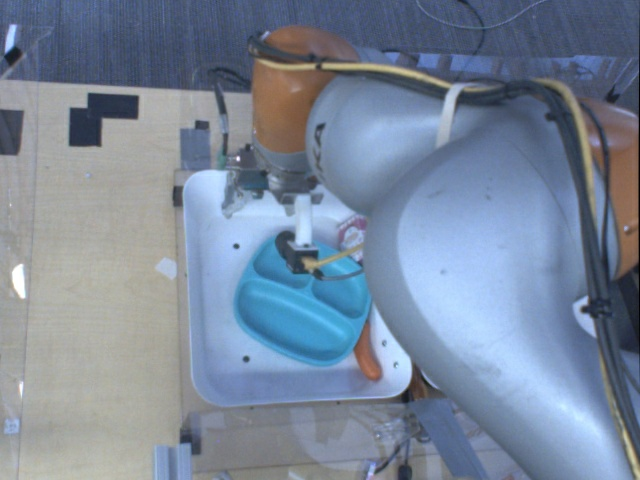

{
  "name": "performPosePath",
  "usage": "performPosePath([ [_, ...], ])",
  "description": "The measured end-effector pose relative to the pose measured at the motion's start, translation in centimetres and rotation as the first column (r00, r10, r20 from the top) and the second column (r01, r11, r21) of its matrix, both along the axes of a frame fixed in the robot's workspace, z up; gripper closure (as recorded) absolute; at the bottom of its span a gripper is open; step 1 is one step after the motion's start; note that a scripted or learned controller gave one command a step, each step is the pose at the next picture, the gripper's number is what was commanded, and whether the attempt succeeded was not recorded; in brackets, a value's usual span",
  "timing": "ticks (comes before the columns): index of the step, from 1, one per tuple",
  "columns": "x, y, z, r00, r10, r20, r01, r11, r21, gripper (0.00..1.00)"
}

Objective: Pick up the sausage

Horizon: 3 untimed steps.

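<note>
Dark carpet (150, 18) beyond, pale bench (90, 268) with black tape marks (100, 116). Sausage (367, 354): orange, in the white bin (205, 298), tucked against the lower right edge of the blue divided plate (300, 318), beside the arm (480, 268). Gripper (250, 186) near the bin's far rim, well apart from the sausage; open or closed, cannot tell. Best to travel to the plate's near corner, straddle the sausage crosswise, descend without catching the plate rim

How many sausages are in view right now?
1. The sausage lies in the white bin, against the lower-right edge of the blue plate. The arm covers the view's right side, so more may be hidden.
</note>
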State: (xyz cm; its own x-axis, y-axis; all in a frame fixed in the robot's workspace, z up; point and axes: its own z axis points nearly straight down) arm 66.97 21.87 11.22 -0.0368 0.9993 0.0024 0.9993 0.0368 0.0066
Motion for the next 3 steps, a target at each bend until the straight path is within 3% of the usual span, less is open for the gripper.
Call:
performPosePath([
  [1, 0.0, 1.3, -2.1, 0.942, -0.335, -0.006, 0.335, 0.942, 0.002, 0.0],
  [2, 0.0, -1.2, 1.0, 0.98, -0.197, -0.001, 0.197, 0.98, 0.0, 0.0],
  [3, 0.0, 1.6, -1.9, 0.895, -0.445, -0.008, 0.445, 0.896, -0.003, 0.0],
])
